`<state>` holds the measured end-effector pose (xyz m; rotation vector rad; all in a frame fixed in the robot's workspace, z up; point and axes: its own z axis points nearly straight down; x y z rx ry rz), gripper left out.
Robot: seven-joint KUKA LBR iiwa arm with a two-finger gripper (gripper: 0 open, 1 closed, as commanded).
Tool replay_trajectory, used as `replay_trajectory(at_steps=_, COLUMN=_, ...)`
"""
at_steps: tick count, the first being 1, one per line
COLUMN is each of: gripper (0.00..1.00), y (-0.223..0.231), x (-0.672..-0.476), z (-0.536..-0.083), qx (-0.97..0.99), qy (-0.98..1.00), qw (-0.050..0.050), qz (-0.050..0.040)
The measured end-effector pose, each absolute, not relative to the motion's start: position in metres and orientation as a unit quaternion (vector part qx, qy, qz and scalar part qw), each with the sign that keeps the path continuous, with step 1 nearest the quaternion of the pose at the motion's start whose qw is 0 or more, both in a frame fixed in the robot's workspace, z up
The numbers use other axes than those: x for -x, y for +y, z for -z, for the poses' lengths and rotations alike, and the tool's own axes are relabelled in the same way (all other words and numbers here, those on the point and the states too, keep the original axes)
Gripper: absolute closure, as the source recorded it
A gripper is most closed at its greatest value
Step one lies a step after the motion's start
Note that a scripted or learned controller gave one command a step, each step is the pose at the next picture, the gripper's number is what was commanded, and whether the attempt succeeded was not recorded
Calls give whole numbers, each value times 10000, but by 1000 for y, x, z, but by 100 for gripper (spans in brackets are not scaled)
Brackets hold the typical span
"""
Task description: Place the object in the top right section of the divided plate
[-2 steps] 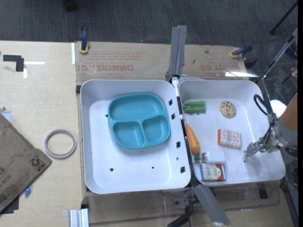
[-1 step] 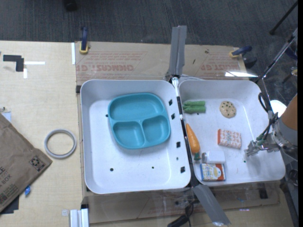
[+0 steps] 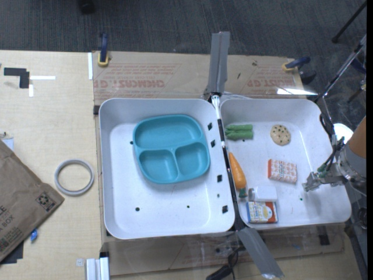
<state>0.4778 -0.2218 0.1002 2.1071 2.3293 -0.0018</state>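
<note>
Gripper point(image 3: 310, 184) status: my fingers are spread and hold nothing, low at the right bin's point(image 3: 303, 107) right edge. Divided plate point(image 3: 171, 149) sits in the left bin point(image 3: 116, 174).

We see a smooth, faintly glossy teal plastic divided plate point(image 3: 171, 149), glossy white plastic bins point(image 3: 111, 174), matt brown cardboard point(image 3: 157, 74) and pale wood-grain bench point(image 3: 44, 127).

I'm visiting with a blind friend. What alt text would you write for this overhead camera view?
Two shallow white bins sit side by side: the left bin holds a blue divided plate, the right bin toy foods, among them a cookie, a carrot and green beans. A robot gripper reaches in at the right bin's right edge.
</note>
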Motion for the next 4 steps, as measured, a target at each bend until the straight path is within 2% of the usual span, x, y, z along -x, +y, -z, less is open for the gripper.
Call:
replay_trajectory(at_steps=2, gripper=100, y=-217, x=-477, z=-91, qx=-8043, qy=5943, qw=-3, qz=8)
replay_trajectory(at_steps=3, gripper=100, y=-217, x=-477, z=-99, qx=-8035, qy=5954, qw=-9, qz=18)
replay_trajectory(at_steps=4, gripper=100, y=-194, x=-506, z=-91, qx=-6937, qy=7203, qw=3, qz=5)
